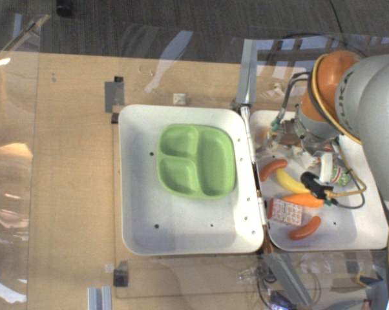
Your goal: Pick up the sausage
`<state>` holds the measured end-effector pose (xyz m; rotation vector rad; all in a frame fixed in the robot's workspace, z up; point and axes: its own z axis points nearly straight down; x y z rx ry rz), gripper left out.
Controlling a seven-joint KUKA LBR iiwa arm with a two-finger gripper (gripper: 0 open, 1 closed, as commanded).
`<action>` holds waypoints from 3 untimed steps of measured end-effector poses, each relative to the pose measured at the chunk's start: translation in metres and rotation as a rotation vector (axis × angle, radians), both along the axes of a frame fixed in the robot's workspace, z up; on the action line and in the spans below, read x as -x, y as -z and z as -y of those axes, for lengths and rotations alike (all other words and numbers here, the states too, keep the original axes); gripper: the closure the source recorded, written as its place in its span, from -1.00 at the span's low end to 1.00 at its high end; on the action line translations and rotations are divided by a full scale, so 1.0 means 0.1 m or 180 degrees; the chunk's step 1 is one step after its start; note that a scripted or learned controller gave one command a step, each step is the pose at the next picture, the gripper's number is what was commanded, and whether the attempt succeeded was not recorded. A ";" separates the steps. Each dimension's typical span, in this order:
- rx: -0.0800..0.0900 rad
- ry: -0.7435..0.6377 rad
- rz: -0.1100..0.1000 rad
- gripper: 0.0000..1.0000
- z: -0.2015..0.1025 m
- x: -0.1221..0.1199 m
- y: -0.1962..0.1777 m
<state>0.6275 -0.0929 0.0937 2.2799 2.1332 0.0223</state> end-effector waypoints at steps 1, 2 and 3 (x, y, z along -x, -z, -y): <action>-0.0021 0.0355 0.0000 -1.00 0.18 0.15 0.00; -0.0013 0.0346 0.0027 1.00 0.18 0.12 -0.13; -0.0015 0.0346 0.0024 -1.00 0.18 0.12 -0.13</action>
